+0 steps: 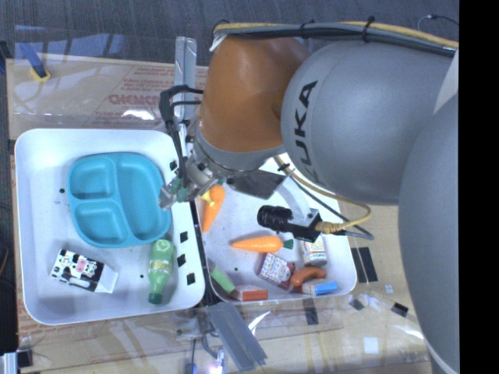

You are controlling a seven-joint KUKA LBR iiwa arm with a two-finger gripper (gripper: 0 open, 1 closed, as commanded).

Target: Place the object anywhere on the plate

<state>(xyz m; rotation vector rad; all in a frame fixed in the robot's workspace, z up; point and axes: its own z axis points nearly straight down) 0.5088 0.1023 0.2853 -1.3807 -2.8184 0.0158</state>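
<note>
- Arm [327,107] is reaching in from the right and leaning over the wall between the two bins. Its bulk is covering a good part of the right bin [345,280].
- Gripper [178,190] is hanging right over that dividing wall, just beside the blue plate [117,197], near the plate's right edge.
- Small orange carrot [212,207] is standing nearly upright, tip down, just beside the gripper on the right-bin side. It's prob. the task's thing, since it's sitting closest to the tool.
- Clenched, released or grasping the carrot: can't tell, because the wrist is shadowing that spot. Carrot is looking close enough to be touching the gripper, but I'm not seeing it clearly clamped.
- Plate is lying flat in the left bin [31,209] w/ all compartments bare, so any spot on it is going to do for the drop.
- Judging by position, the step in hand is the carry-over or the pick itself. Carrot isn't on the plate yet.
- Risk: the bin wall is sitting between carrot and plate, so a low pass is prob. going to snag.
- A green bottle [160,269] and a printed card pack [78,268] are lying below the plate, and a 2nd carrot [257,245] is lying flat in the right bin.
</note>
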